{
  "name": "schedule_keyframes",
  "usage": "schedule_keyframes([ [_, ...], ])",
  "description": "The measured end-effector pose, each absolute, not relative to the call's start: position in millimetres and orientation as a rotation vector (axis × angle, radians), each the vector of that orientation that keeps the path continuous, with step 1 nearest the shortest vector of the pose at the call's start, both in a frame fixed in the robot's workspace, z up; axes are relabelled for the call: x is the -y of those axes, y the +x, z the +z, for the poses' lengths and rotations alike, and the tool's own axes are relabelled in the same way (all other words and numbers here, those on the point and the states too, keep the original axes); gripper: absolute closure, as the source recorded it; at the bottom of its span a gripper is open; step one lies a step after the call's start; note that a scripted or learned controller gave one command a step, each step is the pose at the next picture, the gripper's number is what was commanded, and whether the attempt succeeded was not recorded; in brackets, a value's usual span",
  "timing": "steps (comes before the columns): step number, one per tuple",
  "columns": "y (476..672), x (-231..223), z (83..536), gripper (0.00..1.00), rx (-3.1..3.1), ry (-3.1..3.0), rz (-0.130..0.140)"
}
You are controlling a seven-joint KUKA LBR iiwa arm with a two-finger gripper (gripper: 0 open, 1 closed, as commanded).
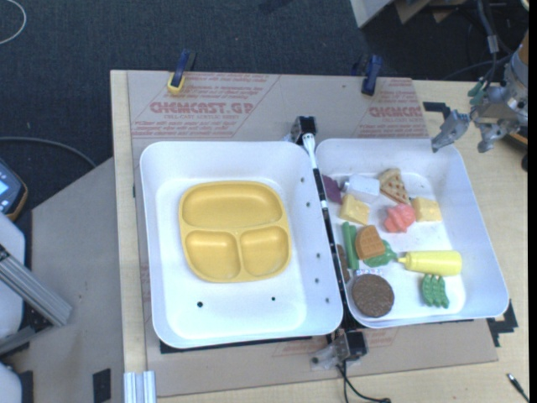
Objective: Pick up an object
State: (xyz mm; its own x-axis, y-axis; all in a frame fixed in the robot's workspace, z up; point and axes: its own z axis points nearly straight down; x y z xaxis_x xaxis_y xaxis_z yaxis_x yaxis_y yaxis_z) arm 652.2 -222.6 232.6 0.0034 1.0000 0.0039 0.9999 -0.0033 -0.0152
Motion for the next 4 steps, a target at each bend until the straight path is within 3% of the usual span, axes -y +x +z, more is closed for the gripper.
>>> schedule_keyframes([
  [1, 655.0, 221.9, 242.1, 0.0, 2.221, -2.221, 0.0],
  [3, 662.0, 221.2, 122.5, 0.0, 2.219, -2.215, 0.005],
  [4, 665.5, 216.1, 90.0, 0.0, 2.22, -2.212, -0.012],
])
